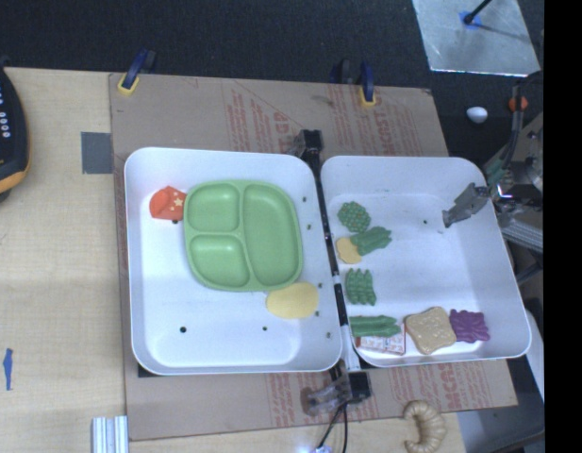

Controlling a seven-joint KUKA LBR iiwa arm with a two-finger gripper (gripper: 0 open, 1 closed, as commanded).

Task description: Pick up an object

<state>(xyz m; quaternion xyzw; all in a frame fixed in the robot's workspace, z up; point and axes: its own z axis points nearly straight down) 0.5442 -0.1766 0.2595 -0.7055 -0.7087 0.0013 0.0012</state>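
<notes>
Two white bins sit side by side on the counter (55, 281), on a sheet of brown cardboard (272, 111) held with clamps at the far edge. The tool (463, 206) is over the right bin (479, 281), near its far right part, above bare white floor. It is well apart from all the toy foods, and nothing is between its fingers; whether they are spread or closed I cannot tell, the view is too small and dark there.

The things to pick up lie mostly along the left side and the near edge of the right bin. A green broccoli-like piece (354, 217) is farthest, and just beside it a darker leafy green piece (373, 240) touches a small yellow piece (347, 249). Nearer comes a green bumpy piece (360, 286), then a long green piece (374, 326) on a red and white card (383, 345). A slice of toast (429, 329) and a purple grape bunch (469, 326) lie next to each other at the near edge.

In the left bin (158, 338) a green divided plate (243, 234) takes the middle — a red piece (167, 203) is at its left, and a yellow piece (292, 301) touches its near right corner.
</notes>
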